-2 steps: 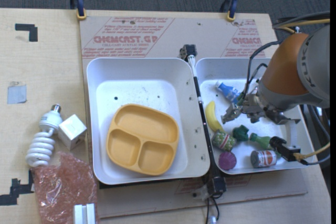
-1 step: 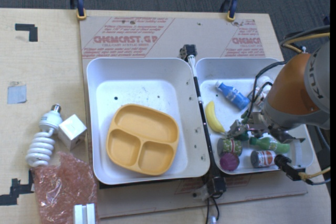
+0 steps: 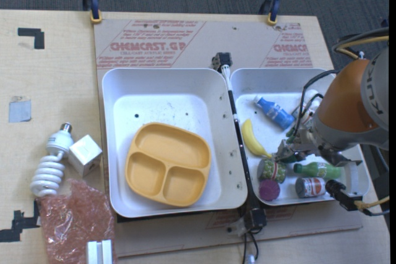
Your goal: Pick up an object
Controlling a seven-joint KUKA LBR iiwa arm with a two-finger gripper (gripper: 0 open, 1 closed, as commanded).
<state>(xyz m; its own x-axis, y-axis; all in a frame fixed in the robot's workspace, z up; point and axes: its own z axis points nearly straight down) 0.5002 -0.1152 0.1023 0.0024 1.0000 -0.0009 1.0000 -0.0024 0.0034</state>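
Orange-banded arm reaches in from the right, and the gripper is low inside the right bin, near the middle of its front half. It sits just above a cluster of small items. I can't tell how the tool is set; the wrist body and cables hide the tips from this angle.

Right bin contents:
- banana along the left wall
- blue bottle toward the back, well clear of the gripper
- speckled green object directly under the tool, too small to identify
- dark red round piece at the front edge
- green bottle lying on its side, just right of the tool
- small can near the front right corner

Left bin holds a yellow divided tray, untouched.

My read: this is the descent or closing stage of a grasp, most likely on the speckled green object. Nothing visibly lifted yet.

Next move needs a firm close on one item only, then a straight vertical lift. The neighbours are nearly touching, so a double pick or a nudge of the green bottle looks likely.
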